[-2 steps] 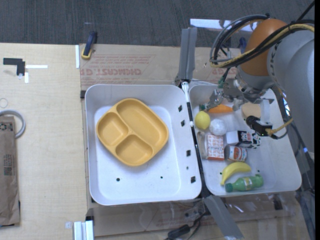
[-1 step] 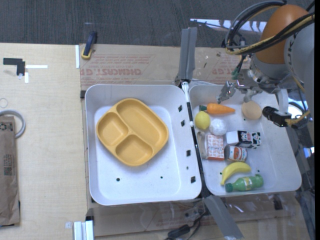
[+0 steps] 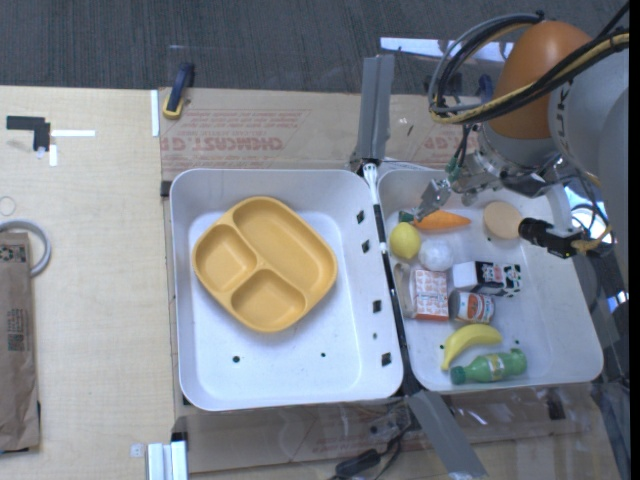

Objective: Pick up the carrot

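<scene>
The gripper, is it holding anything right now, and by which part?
Cannot be told. The gripper sits at the carrot's left end in the right bin, but a grip isn't visible.

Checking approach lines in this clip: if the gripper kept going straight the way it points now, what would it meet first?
Probably the carrot: the gripper hangs right at its left end, angled down and left. The lemon lies next beyond. Depth is hard to judge.

Grey arm (image 3: 600,88) with orange band, looped black cables, metal claw (image 3: 436,196).
</scene>
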You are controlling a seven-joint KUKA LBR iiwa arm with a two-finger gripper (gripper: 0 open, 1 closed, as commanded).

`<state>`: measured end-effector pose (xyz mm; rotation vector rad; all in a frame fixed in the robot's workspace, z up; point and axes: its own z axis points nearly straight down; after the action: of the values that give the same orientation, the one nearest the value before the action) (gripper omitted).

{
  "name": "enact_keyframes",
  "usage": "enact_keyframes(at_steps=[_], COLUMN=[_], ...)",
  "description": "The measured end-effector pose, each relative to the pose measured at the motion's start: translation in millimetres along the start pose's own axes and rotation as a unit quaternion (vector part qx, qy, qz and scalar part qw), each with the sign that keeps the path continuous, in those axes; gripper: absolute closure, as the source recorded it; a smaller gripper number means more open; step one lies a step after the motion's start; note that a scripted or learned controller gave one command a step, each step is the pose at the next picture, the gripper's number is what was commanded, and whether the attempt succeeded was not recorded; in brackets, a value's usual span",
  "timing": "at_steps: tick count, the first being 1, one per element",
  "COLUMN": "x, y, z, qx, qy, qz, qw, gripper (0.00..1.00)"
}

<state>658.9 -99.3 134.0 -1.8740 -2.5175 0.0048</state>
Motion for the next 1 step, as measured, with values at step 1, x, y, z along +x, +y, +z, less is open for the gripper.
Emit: enact_keyframes(at_steps=[1], x=[-26.4], y=[-7.4], z=[-38.1], qx=[-0.002], qy=[-0.001], qz=[-0.011], qw=[0.9999], gripper=[0.00])
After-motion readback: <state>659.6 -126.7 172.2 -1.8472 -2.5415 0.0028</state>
